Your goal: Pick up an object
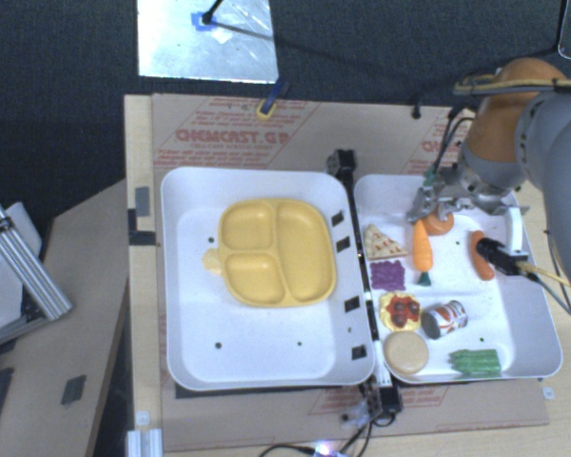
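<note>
My gripper [436, 206] hangs low over the far end of the right bin [533, 327], right above a small orange piece [441, 224] that it partly hides. Whether that piece is touched cannot be seen. Just in front lies a toy carrot [422, 247] with a green tip. An orange sausage [482, 257] lies to the right. Further toys in this bin are a sandwich wedge [383, 243], purple grapes [388, 275], a small pizza [400, 309], a tin can [444, 318], a round bun [406, 352] and green beans [475, 360].
The left bin [186, 284] holds a yellow divided plate [271, 252]. A black clamped divider [357, 255] runs between the bins. The grey arm [542, 146] comes in from the upper right. A shiny metal sheet [207, 27] lies beyond the bench.
</note>
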### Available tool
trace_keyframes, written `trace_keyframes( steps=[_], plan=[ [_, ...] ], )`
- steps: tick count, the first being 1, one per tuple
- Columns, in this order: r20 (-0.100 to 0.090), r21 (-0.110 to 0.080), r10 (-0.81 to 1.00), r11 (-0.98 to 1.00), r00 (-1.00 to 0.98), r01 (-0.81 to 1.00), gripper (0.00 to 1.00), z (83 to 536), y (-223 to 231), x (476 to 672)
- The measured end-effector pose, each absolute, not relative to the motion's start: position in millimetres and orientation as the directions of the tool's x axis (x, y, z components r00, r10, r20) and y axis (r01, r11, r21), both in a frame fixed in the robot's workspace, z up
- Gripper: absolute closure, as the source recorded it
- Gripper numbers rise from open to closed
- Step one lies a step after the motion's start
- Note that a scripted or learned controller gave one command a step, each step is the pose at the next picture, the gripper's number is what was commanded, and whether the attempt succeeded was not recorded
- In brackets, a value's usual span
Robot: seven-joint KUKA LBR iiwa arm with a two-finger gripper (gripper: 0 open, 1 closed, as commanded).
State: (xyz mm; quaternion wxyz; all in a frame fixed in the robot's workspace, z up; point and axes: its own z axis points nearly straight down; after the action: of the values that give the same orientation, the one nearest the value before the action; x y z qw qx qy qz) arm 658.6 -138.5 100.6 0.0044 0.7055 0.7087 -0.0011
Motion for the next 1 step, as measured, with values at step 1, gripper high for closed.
trace_keyframes(
  steps=[1],
  plan=[
    [-0.001,0.007,1.0,0.002,-0.002,1.0,1.0,145.1,-137.0,658.4]
  ],
)
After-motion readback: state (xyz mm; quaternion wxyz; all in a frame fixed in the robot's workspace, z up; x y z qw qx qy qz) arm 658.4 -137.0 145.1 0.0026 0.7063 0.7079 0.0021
